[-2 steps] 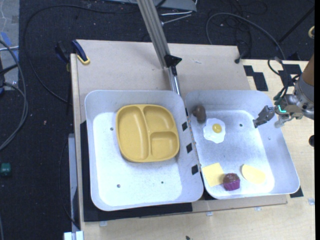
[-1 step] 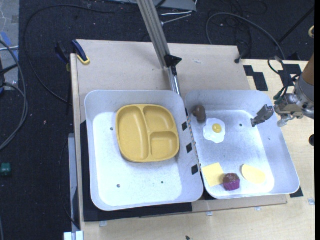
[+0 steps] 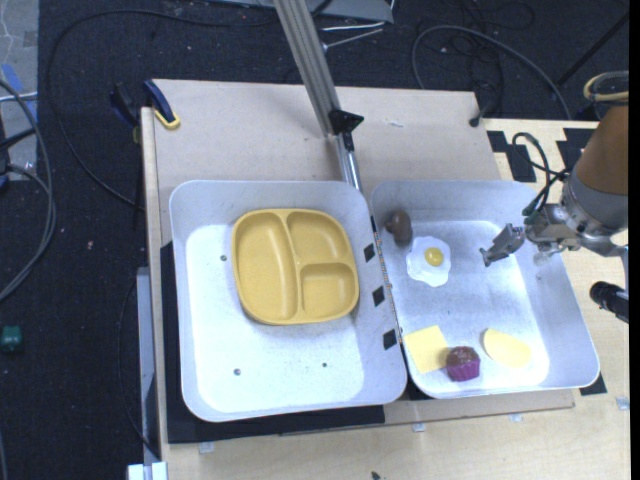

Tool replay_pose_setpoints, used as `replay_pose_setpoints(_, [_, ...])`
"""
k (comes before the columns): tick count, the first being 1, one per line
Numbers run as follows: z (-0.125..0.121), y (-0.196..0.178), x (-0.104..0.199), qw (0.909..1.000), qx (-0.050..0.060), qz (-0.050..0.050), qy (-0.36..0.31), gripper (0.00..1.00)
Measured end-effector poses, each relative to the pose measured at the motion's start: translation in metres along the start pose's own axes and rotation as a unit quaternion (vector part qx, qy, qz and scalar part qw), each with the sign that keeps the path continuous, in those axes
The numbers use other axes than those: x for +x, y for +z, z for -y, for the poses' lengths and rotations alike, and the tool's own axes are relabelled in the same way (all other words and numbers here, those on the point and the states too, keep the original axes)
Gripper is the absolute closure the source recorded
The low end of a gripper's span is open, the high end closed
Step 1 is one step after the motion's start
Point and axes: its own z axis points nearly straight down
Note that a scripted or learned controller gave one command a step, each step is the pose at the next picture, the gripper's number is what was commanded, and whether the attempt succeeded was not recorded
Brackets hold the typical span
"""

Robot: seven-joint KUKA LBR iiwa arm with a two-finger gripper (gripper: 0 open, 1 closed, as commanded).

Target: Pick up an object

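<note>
The right bin [image 3: 560, 313] holds a fried egg toy [image 3: 432, 262], a small brown lump [image 3: 399, 226], a yellow square slice [image 3: 427, 348], a purple round piece [image 3: 462, 363] and a pale yellow oval [image 3: 508, 348]. My gripper [image 3: 520, 249] hangs over the bin's upper right part, to the right of the egg and apart from it. It is open, with nothing between its fingers. The arm's orange band [image 3: 605, 158] is at the right edge.
The left bin [image 3: 200, 358] carries a yellow divided plate [image 3: 296, 266]. A slanted metal pole [image 3: 312, 53] runs from the top down to the gap between the bins. Black clips [image 3: 380, 293] sit along the seam. Cables lie on the dark floor around the bench.
</note>
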Motion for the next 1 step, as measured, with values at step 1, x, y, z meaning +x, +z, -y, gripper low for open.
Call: replay_pose_setpoints(1, [-0.0013, 0.0498, 0.0102, 1.0000, 0.000, 0.000, 0.000, 0.00])
